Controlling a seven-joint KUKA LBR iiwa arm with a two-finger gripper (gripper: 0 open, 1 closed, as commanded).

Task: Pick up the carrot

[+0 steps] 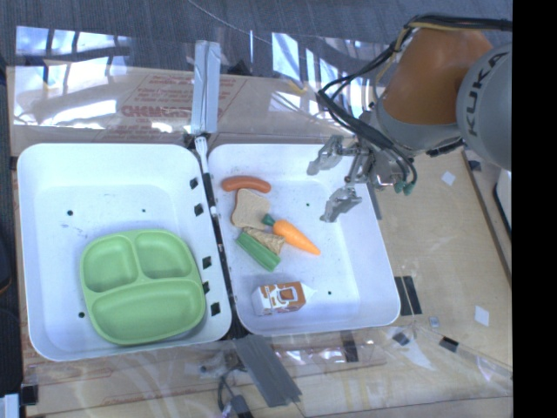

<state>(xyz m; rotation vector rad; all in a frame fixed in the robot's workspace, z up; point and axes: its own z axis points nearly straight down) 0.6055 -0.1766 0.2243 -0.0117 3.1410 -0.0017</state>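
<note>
Looking down, you see two shallow white plastic bins side by side on the surface (452,286). Left bin (52,198): one pale green divided plate (142,284), three compartments, smooth and rounded. Right bin (370,268): five items. One carrot (294,237), orange, tapered, with a green top, lying near the bin's middle. One reddish sausage (246,184), glossy. One bread slice (251,208), tan with a brown crust. One green ridged vegetable piece (258,250). One small brown and white carton (280,298) on its side. Your hand (341,181) hangs over the right bin's upper right part, fingers spread apart with nothing between them. The carrot lies below and left of the hand, near it but apart.
</note>
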